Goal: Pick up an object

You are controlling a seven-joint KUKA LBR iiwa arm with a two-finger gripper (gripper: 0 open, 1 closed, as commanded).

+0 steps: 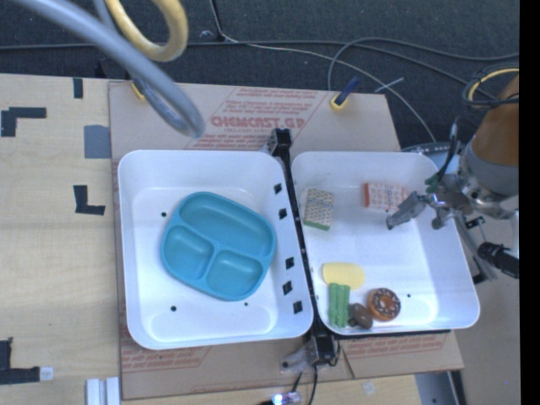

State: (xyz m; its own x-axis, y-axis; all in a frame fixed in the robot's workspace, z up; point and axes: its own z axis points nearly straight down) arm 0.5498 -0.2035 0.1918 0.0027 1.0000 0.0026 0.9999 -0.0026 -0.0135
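1. Right bin (439, 310): its right wall runs just beside your arm's wrist. Risk, as I judge it: a descent this close to the rim may clip the wall and shove the bin on the worktop (51, 226).
2. Left bin (135, 310), holding the blue divided plate (218, 245): well apart from the arm. If you aim for it, the long reach crosses the clips on the wall between the bins, and the plate's low rim gives little to pinch.
3. Pincer (422, 212): poised at the right bin's upper right, two fingers spread, nothing between them. The left tip points toward the red-and-white packet (385, 195), just beside it; a slight offset would nudge that packet rather than straddle it.
4. Patterned green-edged packet (318, 208): flat near the dividing wall; fingers may skid over it.
5. Yellow piece (342, 274), green piece (338, 304), doughnut (385, 304) and small brown piece (361, 315): crowded together at the bin's near end, some touching. Closing here could catch two things or scatter them.
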